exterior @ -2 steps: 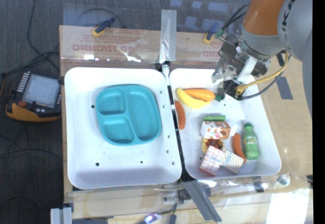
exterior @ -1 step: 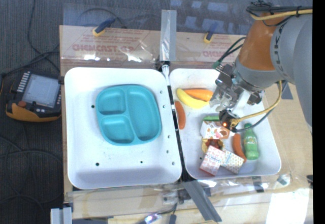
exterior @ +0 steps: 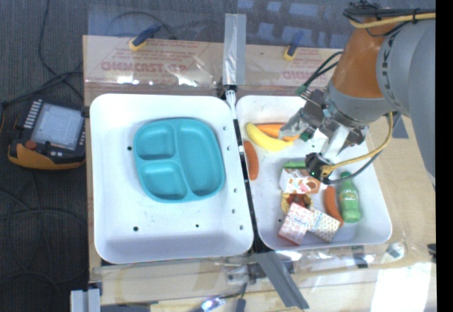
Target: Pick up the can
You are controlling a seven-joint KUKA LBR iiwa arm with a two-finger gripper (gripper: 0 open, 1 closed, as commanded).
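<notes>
Lower right of frame, right bin (exterior: pixel 371 229): two pastel boxes (exterior: pixel 308 224) against the near wall. Just above them is what I take for the can (exterior: pixel 299 182), white with a printed label, hemmed in by an orange piece (exterior: pixel 331 203) and a green bottle (exterior: pixel 349 204) to its right. Further up, the gripper (exterior: pixel 311 135) hangs over mid-bin beside the banana (exterior: pixel 265 137); jaws wide or narrow, cannot tell. Risk is the crowding: a descent slightly off could catch a box or the bottle, or shove the can aside.
</notes>
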